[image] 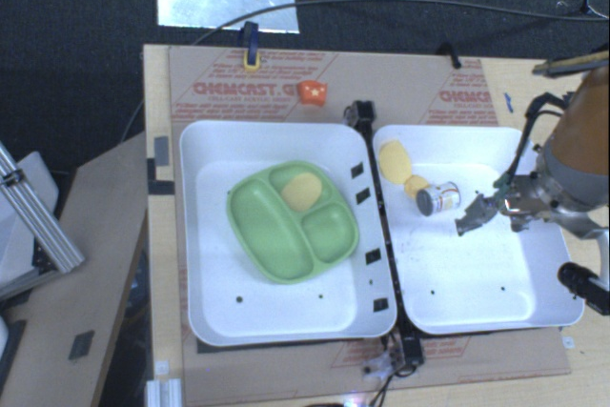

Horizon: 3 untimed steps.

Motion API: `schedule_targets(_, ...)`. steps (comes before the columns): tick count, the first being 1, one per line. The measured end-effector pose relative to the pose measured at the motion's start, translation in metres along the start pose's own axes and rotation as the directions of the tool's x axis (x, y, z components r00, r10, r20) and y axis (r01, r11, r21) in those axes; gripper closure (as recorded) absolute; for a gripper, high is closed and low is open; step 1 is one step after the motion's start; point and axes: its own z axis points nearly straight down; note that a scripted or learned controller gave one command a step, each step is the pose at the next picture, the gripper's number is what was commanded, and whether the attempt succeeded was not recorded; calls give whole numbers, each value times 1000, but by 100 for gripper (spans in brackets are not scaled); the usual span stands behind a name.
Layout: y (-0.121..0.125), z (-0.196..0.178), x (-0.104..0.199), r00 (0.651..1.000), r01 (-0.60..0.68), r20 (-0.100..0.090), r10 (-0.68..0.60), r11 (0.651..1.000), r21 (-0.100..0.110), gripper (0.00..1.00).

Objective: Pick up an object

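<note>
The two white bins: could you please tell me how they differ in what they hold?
The left bin holds a green divided plate carrying a yellow object. The right bin holds loose items: a yellow object and a small can, with the gripper over it. Both are shallow and white.

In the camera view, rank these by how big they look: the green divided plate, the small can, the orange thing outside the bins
1. green divided plate, largest by far
2. small can
3. orange thing; it sits farther from the camera than the can, so this order is uncertain
</note>
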Motion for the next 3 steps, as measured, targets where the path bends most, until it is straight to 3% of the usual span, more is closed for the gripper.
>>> schedule_targets(1, 2, -5, 0, 1000, 2, 2, -2, 1000, -10, 0)
schedule_targets(3, -5, 107, 3, 1000, 0, 0, 0, 1000, -4, 0)
